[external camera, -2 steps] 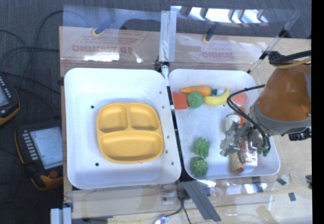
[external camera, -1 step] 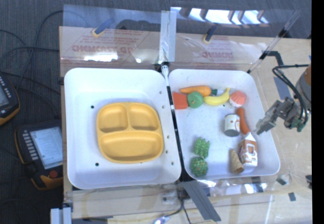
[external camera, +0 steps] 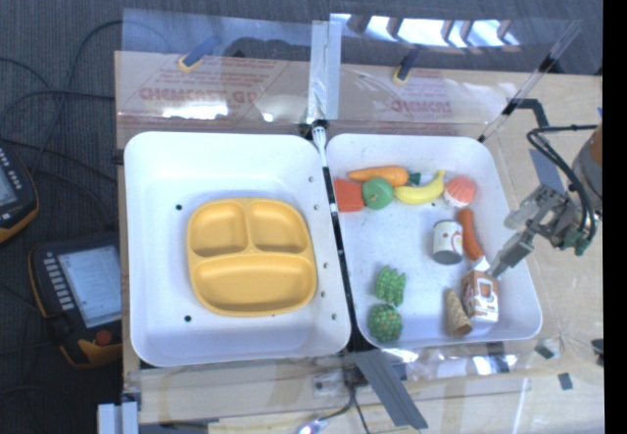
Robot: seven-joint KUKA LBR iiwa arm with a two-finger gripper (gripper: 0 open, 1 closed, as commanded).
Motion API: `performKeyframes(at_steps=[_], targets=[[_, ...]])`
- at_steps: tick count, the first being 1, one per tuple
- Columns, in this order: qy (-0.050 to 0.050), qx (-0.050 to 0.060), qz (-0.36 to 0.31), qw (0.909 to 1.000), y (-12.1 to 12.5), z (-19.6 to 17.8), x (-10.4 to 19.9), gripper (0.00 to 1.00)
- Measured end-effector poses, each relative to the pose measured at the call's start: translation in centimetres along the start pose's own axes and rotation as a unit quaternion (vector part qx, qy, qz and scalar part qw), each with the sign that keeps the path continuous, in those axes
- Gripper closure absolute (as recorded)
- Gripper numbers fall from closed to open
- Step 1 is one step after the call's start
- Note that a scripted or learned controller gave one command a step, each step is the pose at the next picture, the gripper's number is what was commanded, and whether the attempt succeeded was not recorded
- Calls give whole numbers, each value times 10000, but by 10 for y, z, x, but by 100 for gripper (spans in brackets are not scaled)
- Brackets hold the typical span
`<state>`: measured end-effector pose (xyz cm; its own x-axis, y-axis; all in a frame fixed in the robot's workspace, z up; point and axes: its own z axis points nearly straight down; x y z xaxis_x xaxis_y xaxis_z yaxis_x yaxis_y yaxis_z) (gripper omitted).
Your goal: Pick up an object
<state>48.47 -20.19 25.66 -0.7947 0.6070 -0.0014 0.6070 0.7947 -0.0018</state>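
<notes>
I see the gripper [external camera: 517,246] reaching in over the right rim of the right bin [external camera: 509,189], its fingers spread, with nothing between them. One finger tip points down toward a small orange-and-white carton [external camera: 481,296] lying near the bin's lower right corner; I cannot tell whether it touches it. Just left of the carton lies a brown piece [external camera: 456,313] (too small for me to name). Along the bin's top edge I read a row: a red block [external camera: 347,195], a green apple [external camera: 378,192], a carrot [external camera: 380,173], a banana [external camera: 422,190] and a pink-and-white item [external camera: 460,191]. Below these a small grey can [external camera: 448,240] sits just beside a red sausage [external camera: 471,233]. Two green clusters [external camera: 388,303] lie at the lower left. In the left bin [external camera: 157,177] rests a yellow divided tray [external camera: 253,256].
</notes>
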Motion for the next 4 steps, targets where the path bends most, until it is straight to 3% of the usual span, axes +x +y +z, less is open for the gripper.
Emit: performKeyframes(at_steps=[1, 2, 3, 4], targets=[[-52, -20, -593, 9982, 19, 165, 0, 0], [-67, -42, -773, 9970, 0, 165, -7, 0], [-70, -33, -1002, 9949, 53, 167, -102, 0], [-93, -32, -1013, 9948, 54, 155, -103, 100]])
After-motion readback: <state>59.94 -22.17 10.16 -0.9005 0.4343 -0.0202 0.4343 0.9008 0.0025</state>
